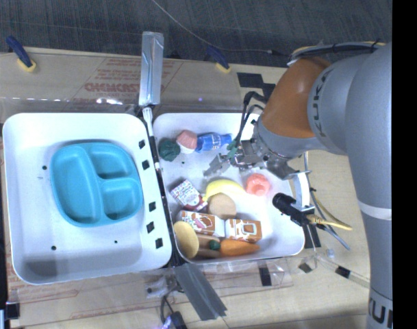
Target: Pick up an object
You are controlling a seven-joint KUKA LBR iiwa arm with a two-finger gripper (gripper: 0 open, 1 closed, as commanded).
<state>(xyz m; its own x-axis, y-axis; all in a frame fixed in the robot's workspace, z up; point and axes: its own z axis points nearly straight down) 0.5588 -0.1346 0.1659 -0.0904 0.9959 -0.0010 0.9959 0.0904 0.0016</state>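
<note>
We see the grey arm with its orange band (297, 105) reaching over the right of 2 shallow white plastic bins (290, 242); the left one (23, 184) holds a blue 3-compartment tray (95, 181). The metal 2-finger gripper (230, 157) hangs above the clutter, whether spread or closed we cannot tell. The round yellow lemon-like piece (224, 186) lies just below-left, nearest the tips, long axis roughly crosswise.

Arm (352, 101): enters from 3 o'clock, bends toward 9 o'clock.
Orange band (294, 101): above wrist, facing up.
Gripper (230, 160): low, pointing toward 8 o'clock.
</note>
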